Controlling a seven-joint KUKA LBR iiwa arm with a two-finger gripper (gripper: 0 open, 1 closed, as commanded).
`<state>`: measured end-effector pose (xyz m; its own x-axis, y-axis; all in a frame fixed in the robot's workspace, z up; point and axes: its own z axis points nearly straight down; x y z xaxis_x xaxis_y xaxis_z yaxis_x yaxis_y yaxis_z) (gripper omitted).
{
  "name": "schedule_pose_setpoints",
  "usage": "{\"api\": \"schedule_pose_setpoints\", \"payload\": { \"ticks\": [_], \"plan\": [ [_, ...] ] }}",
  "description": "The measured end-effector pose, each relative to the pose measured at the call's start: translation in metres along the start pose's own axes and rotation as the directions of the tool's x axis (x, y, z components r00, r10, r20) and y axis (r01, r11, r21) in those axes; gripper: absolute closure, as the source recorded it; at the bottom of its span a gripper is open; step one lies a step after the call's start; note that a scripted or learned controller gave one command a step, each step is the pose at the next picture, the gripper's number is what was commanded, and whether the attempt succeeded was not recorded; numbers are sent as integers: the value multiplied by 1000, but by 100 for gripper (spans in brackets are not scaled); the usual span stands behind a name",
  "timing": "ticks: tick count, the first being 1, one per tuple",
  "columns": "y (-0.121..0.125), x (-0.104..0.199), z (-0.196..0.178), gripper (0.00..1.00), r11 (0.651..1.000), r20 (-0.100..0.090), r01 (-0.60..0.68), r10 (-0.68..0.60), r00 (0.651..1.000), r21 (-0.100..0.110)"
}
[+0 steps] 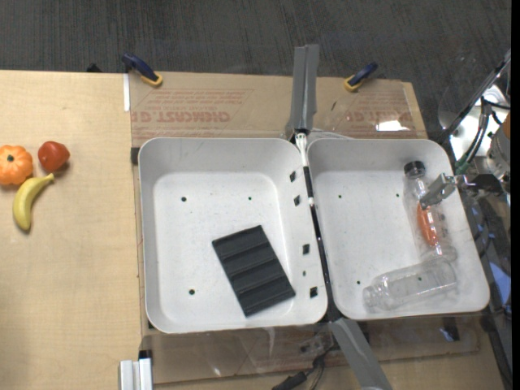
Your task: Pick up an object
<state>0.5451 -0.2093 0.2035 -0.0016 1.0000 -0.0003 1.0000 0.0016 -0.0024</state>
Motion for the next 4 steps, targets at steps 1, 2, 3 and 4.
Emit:
{"api": "schedule_pose_setpoints", "payload": {
  "ticks": [1,2,3,4],
  "plan": [
    [8,2,111,0,996,0,85,-85,996,-3],
    [8,1,102,100,997,1,82,-82,997,-4],
    [-13,0,109,100,989,-13,-145,145,989,-8],
    [19,43,87,100,989,-1,-145,145,989,-2]
  ]
}}
